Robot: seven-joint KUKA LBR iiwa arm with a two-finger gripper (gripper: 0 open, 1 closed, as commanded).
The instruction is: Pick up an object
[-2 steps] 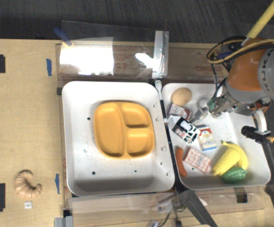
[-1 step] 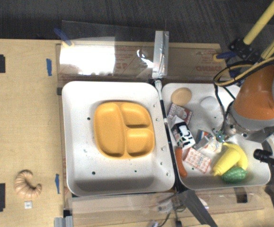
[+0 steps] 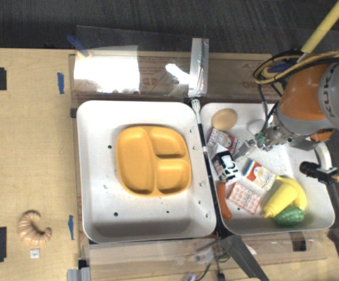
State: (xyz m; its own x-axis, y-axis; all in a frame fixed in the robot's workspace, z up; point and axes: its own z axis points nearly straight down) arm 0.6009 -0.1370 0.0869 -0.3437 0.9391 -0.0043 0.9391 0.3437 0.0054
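The right bin (image 3: 324,212) holds several small items. A tan round bun (image 3: 223,119) lies at its back left, and a black and white packet (image 3: 228,167) sits near the left wall. In front are a red sausage (image 3: 222,201), a patterned box (image 3: 245,199), a small carton (image 3: 257,177), a yellow corn-like toy (image 3: 283,196) and a green piece (image 3: 290,216). My gripper (image 3: 243,149) reaches down into this bin from the right, low over a patterned packet (image 3: 219,139) and just above the black and white packet. Nothing shows held in it.
The left bin (image 3: 93,157) carries a yellow divided plate (image 3: 153,159). A croissant toy (image 3: 34,228) lies on the wooden bench at the far left. Clear plastic and a metal bracket (image 3: 198,66) stand behind the bins. Cables hang by the arm's orange band (image 3: 304,95).
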